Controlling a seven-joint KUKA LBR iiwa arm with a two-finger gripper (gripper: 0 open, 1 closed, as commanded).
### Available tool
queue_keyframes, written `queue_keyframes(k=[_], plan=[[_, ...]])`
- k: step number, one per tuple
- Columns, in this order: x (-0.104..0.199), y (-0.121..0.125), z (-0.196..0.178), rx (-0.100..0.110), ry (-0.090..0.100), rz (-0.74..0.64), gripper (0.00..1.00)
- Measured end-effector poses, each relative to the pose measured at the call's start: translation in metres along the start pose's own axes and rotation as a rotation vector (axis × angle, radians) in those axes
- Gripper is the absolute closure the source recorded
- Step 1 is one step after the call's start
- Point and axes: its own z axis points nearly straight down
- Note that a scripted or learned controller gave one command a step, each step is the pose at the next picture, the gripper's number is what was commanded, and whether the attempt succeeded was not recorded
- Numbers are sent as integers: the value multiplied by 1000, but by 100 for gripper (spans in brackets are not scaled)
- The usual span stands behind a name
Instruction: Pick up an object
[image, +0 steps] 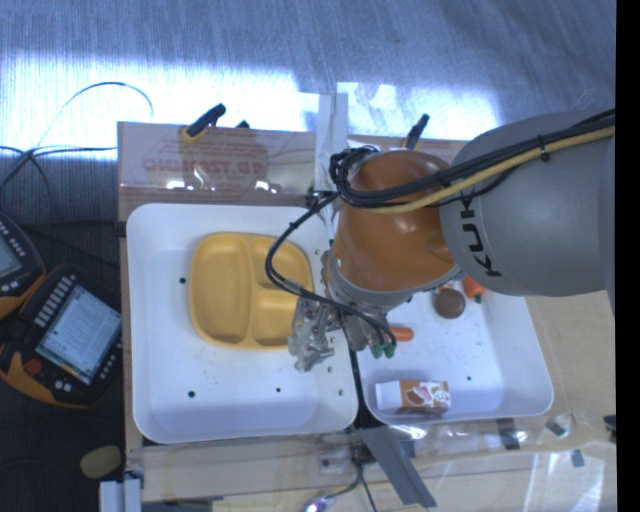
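You see the gripper (312, 345) over the left bin (160, 400), beside the yellow tray (235, 290) | finger state: you cannot tell | small carton (424, 396) lies in the right bin (520, 390).

In left bin (160, 400): tray (245, 288), gripper (312, 350) just right of it. In right bin (520, 390): carton (424, 396) near front, ball (449, 304) behind.

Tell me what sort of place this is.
Most likely a robotics lab's grasping test bench: two shallow white bins holding odd items like a yellow divided tray, a handheld robot controller alongside, and loose cables.
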Motion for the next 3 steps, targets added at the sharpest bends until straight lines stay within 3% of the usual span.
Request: queue_keyframes(k=[1,2,3], plan=[[-1,0,-9,1,-2,0,100],[6,1,-34,2,0,-263,100],[-7,10,0,0,3,-493,100]])
